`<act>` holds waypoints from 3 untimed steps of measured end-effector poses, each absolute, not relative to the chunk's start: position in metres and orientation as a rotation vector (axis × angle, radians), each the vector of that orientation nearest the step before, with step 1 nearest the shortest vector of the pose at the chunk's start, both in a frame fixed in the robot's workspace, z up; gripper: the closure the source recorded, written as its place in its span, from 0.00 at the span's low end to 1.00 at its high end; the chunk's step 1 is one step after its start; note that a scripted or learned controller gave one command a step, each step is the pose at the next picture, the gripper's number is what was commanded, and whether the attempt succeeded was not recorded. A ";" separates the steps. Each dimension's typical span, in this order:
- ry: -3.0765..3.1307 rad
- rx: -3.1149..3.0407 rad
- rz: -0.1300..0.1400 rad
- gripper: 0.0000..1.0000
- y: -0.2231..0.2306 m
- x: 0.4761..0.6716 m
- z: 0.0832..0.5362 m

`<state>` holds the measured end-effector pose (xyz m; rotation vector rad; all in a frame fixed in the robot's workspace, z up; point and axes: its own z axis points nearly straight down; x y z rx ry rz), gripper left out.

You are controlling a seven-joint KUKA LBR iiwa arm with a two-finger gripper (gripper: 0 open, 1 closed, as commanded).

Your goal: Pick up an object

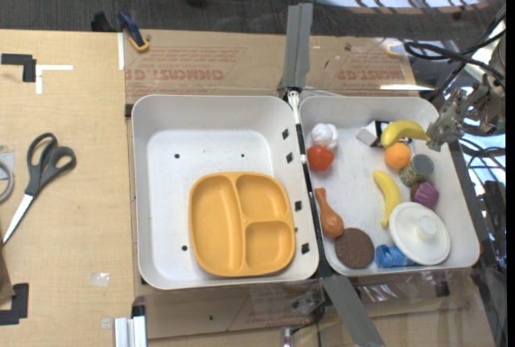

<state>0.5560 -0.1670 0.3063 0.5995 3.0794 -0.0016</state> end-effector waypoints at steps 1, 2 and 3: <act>3.080 0.599 -0.001 0.00 -0.167 0.556 0.306; 2.997 0.935 -0.001 0.00 -0.156 0.610 0.207; 2.898 1.200 0.000 0.00 -0.135 0.617 0.105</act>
